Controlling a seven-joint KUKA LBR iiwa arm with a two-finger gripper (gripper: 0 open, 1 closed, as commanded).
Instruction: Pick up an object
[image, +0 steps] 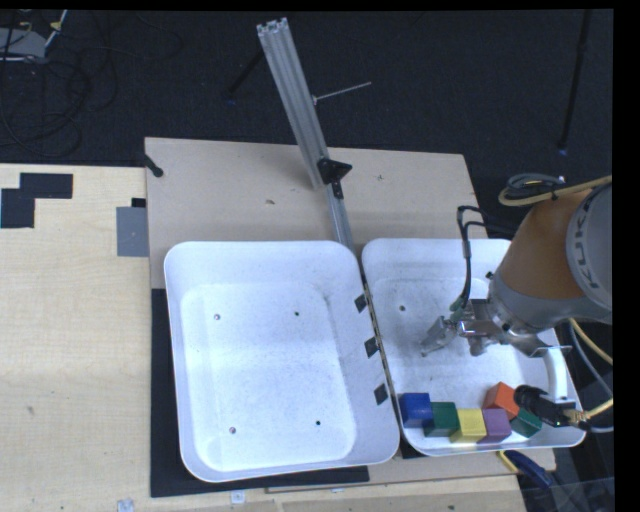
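Gripper (447, 335), grip state unclear, hangs mid right bin (420, 262); blocks (455, 418) crowd its near edge.

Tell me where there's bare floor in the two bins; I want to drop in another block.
The left bin has bare floor from wall to wall. In the right bin, the far half up to the gripper is bare. Its near edge is crowded: blue block, green block, yellow block, purple block, orange block.
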